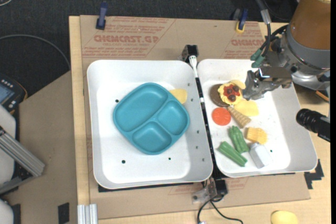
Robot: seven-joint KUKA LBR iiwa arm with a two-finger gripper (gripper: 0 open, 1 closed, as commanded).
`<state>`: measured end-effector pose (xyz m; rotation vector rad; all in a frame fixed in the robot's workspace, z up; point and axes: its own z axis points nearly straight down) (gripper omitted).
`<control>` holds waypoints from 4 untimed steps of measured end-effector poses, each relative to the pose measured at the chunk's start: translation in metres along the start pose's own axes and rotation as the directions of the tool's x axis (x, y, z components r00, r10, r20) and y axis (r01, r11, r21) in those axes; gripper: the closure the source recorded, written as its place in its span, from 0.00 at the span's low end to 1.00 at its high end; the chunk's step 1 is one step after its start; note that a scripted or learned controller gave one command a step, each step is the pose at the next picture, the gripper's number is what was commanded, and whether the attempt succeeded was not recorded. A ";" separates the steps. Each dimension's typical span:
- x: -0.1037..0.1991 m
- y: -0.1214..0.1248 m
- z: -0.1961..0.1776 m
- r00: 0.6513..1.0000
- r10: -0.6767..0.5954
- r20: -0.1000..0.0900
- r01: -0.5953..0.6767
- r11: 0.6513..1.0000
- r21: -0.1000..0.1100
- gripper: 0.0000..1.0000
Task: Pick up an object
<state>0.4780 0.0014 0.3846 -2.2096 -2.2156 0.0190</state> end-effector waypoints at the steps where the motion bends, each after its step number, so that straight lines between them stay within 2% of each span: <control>1: 0.018 0.001 -0.085 1.000 0.000 -0.001 0.000 1.000 -0.027 1.00; 2: 0.074 0.000 -0.046 1.000 -0.003 0.000 0.003 1.000 -0.012 1.00; 3: 0.063 0.006 -0.138 1.000 0.002 -0.002 -0.002 1.000 -0.030 1.00; 4: -0.016 -0.001 -0.050 1.000 0.012 0.002 -0.012 1.000 -0.009 1.00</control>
